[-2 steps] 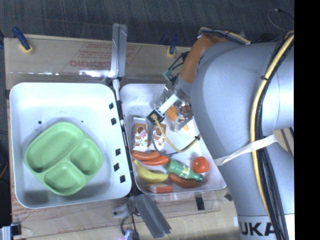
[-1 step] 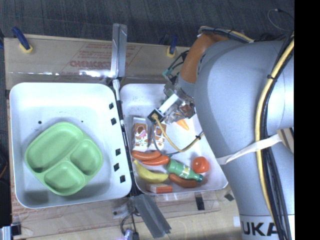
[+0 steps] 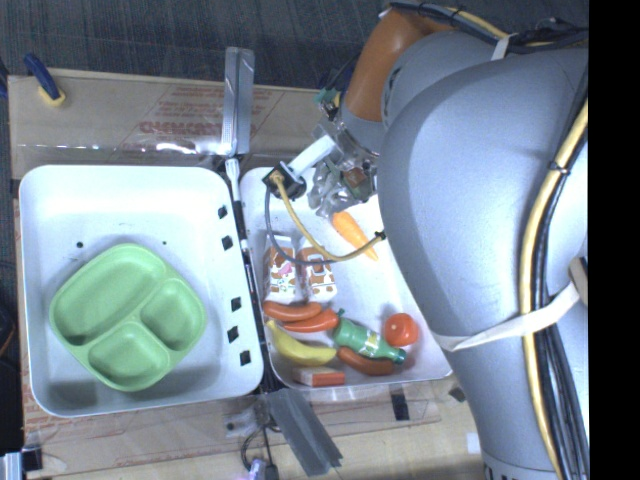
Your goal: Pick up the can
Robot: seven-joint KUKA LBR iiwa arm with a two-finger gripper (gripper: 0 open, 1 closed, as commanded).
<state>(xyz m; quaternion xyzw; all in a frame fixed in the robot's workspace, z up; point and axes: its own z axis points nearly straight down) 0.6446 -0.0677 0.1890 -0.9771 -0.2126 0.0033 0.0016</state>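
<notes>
Grey arm's gripper hangs over right bin far end, above a carrot; can't tell its state. Green divided plate fills left bin.

Two shallow white bins side by side: left bin, right bin.

Left bin: one green divided plate, three compartments.

Right bin, counted by kind:
- one orange carrot
- two small printed cartons, one beside the other
- two red-brown sausages, upper, lower
- one yellow banana
- one green bottle
- one red tomato
- one small red and white packet

One blue and yellow clamp at the bench's far left corner.
</notes>
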